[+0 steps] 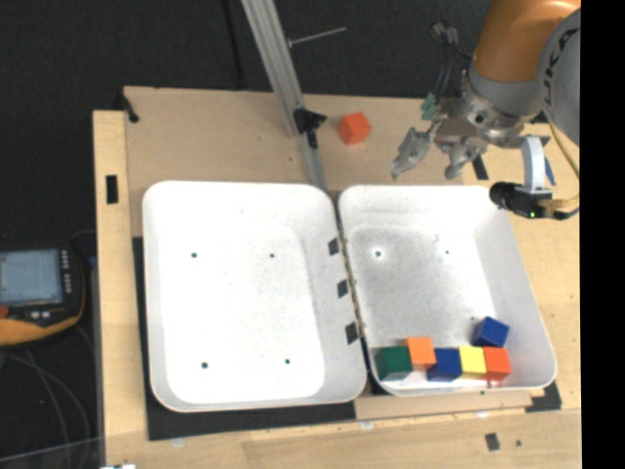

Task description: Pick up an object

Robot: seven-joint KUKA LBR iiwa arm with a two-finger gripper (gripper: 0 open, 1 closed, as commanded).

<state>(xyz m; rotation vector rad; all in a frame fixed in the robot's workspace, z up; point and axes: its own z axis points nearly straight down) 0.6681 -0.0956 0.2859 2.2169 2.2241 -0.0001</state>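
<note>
Wooden bench, wide and pale, carrying two shallow white plastic bins side by side. Left white bin with only small dark dots on its floor; right white bin holding all the small coloured cubes in its near corner. Grey arm with the orange band reaching in from the right, its wrist over the bare bench beyond the far edge of the right bin. Slanted metal post rising from the far side of the bench, between the bins. Two-finger gripper hanging just beyond the far rim of the right bin, fingers spread apart, nothing between them. Then the cubes, in a tight row along the near wall of the right bin: green cube, orange cube, blue cube, yellow cube, red-orange cube, touching or almost touching; second blue cube just behind the row, tilted, a little apart. Lone orange cube outside the bins, on the bench, to the left of the gripper and near it. Deciding relation: row of cubes well apart from the gripper, straight toward the near side and slightly right, across the whole bin; long axis of the row running left to right. Probably easier target: the second blue cube, free on most sides.
</note>
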